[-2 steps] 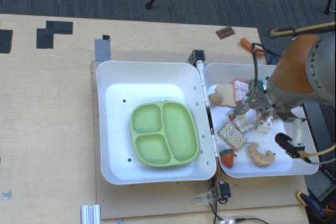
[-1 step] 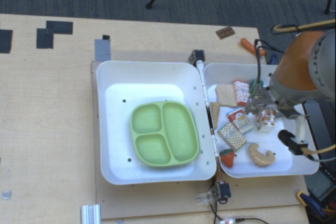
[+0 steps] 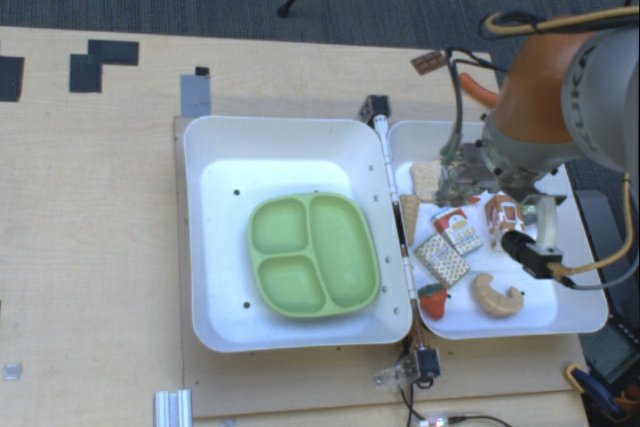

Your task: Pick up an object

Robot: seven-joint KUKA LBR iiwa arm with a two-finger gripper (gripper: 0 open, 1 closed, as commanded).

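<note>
Over the right bin, lower right of the frame: the arm is down among the toys, nothing lifted yet.

Right of centre, the gripper sits low over the right bin, its tip hidden under the grey and orange wrist, so I cannot tell how the pincer stands or whether it has anything. Judging by that, the pick is at most in its reaching stage; grasp and lift remain. Nearest below the wrist lies a small carton, long axis running upper left to lower right. Beside it sit a patterned packet, turned like a diamond, a croissant curving across the bin's lower part, and a strawberry at the lower left corner. A green divided plate rests in the left bin.
</note>
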